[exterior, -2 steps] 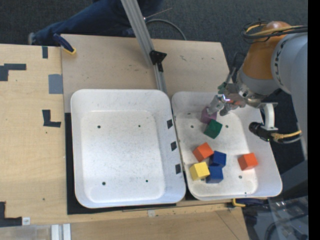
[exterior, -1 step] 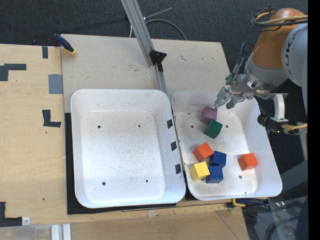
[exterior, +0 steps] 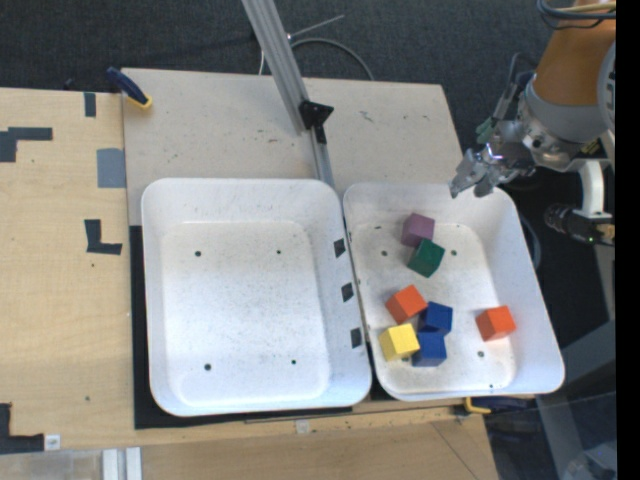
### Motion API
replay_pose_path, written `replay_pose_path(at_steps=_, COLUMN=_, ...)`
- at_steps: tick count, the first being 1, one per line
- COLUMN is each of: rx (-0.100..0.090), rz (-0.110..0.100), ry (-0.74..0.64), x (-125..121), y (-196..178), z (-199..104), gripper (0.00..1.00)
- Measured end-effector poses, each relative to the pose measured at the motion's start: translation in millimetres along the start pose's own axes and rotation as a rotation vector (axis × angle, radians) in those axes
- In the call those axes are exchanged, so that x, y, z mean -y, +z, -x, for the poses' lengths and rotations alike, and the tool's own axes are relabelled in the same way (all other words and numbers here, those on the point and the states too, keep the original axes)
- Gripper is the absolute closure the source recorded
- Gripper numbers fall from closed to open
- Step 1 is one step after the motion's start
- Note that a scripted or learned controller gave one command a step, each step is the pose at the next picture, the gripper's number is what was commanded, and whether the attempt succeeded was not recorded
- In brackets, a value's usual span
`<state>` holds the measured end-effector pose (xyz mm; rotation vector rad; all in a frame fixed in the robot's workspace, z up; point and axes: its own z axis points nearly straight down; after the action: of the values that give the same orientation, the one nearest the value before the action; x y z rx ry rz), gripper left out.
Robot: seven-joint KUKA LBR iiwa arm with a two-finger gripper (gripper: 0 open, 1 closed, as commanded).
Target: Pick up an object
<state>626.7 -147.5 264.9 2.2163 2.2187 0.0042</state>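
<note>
The pale wooden desk (exterior: 60, 298) carries two shallow white plastic bins side by side; the left bin (exterior: 245, 193) is bare white, the right bin (exterior: 530, 258) holds the cubes. The grey arm with its orange band (exterior: 575, 63) reaches in at the right bin's far right corner, and the tool (exterior: 472, 184) hangs just over that rim, carrying nothing; whether it is open or closed I cannot tell. For a clean pick I would go for the orange cube (exterior: 495, 322), alone near the right wall; the purple cube (exterior: 418, 229) touches the green cube (exterior: 426, 258), and the orange-red cube (exterior: 406, 303), two blue cubes (exterior: 433, 332) and yellow cube (exterior: 399, 341) crowd together, so fingers may jam there.
</note>
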Motion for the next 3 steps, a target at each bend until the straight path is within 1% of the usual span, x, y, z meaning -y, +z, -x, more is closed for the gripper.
replay_pose_path(at_steps=1, rx=-0.003, rz=-0.007, ry=-0.004, x=19, y=9, z=-51, gripper=1.00)
replay_pose_path(at_steps=2, rx=-0.004, rz=-0.009, ry=-0.005, x=24, y=25, z=-105, gripper=1.00)
replay_pose_path(at_steps=3, rx=-0.004, rz=-0.008, ry=-0.006, x=24, y=25, z=-154, gripper=1.00)
